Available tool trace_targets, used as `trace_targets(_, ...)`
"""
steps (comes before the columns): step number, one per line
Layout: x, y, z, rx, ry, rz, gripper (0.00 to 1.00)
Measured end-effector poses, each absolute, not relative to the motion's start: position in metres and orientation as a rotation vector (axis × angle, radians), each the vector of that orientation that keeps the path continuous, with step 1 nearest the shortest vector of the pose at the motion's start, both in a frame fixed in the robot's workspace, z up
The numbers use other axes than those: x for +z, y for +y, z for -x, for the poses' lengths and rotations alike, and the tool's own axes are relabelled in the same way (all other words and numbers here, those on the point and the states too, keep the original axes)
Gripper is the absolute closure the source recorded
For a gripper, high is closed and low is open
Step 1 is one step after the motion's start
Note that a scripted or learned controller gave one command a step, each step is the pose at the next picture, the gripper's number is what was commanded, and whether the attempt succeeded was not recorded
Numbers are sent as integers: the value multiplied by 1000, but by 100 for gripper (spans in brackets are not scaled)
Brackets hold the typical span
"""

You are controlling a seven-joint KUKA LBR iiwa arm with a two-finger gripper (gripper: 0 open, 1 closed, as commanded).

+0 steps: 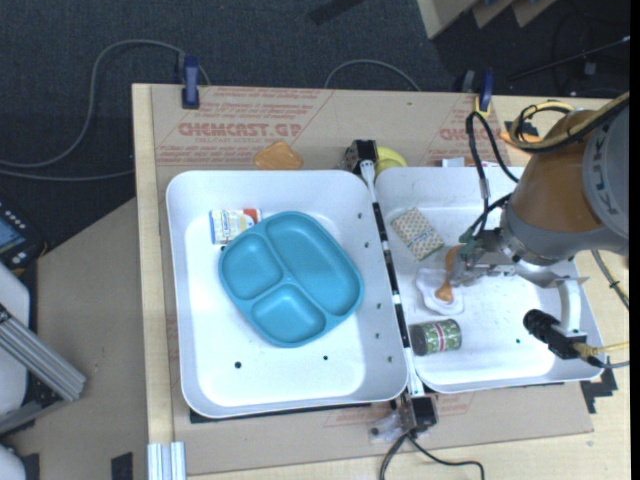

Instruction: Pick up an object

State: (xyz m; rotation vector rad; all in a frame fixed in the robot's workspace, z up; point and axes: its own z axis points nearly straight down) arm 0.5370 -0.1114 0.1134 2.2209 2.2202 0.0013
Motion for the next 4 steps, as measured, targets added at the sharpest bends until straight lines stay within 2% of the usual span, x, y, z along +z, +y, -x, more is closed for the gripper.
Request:
trace_targets(1,113,-111,-537,1,2221,-2222,0)
trace_targets(2,83,-97,-557,1,2224,-2218,0)
trace_targets(3,85,-120,-597,2,2219,-2217,0)
trace_targets(4,85,-104,-640,3,2224,-2215,0)
